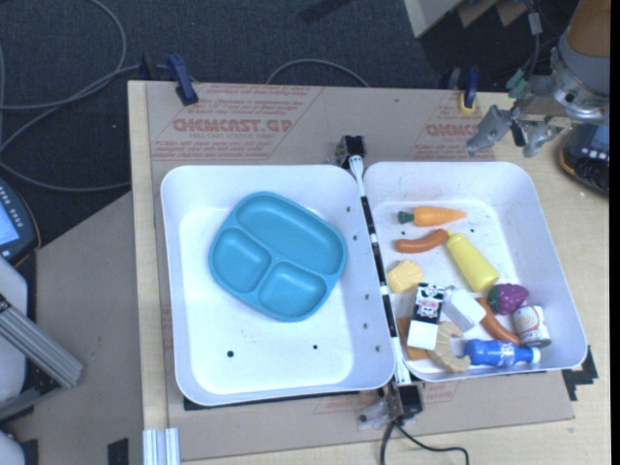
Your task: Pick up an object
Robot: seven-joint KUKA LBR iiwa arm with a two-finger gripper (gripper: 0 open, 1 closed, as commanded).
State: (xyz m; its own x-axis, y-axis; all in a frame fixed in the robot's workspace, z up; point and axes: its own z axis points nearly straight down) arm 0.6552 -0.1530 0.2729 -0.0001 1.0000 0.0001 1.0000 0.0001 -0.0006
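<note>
"GIGACAST" print on cardboard sheet (242, 124)

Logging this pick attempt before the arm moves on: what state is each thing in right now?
Gripper: open, holding nothing, above the right bin's far rim.
Blue plate: lying flat in the left bin, nothing on it.
Carrot: lying on its side in the right bin.
Sausage: lying beside the carrot.
Yellow bottle: on its side.
Blue bottle: on its side by the near rim.
Small can: tipped over.
</note>
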